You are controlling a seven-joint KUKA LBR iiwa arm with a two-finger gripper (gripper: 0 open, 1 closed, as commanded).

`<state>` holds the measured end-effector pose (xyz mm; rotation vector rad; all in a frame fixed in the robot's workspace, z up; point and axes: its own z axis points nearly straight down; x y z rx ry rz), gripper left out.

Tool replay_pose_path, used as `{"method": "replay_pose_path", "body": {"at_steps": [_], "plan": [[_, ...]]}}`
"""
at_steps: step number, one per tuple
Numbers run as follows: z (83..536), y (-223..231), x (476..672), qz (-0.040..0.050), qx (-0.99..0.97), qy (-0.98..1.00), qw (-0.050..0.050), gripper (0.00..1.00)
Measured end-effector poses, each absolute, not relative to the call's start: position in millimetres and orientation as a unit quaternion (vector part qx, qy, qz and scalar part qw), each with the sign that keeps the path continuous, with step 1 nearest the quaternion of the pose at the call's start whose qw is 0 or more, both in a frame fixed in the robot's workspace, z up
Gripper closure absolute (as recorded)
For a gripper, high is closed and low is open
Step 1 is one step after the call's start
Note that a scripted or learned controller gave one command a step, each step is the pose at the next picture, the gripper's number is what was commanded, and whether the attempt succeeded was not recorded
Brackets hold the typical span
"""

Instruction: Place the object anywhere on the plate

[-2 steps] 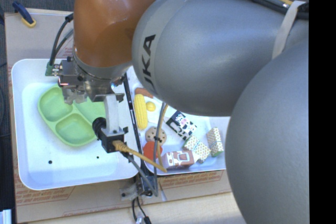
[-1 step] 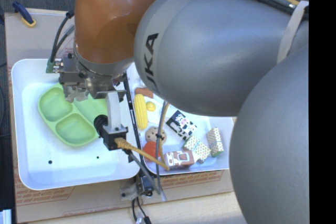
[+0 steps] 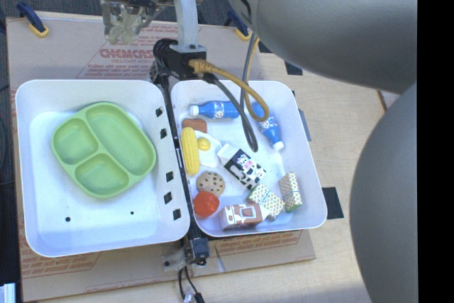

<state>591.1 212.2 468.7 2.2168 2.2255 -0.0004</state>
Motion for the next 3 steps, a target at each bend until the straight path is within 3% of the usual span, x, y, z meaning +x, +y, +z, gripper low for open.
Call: {"method": "replay_pose_path", "body": {"at_steps": [1,2,3], "plan": [[478.2,213.7,590.3,-0.0025,0.703,0.711,-0.001,1.0],[450.1,192.5,534.4,-0.0015,0.706,0.709,-0.001,1.0],[387.3,137.8,513.0,-0.0019,0.705,0.709,0.0,1.0]]}}
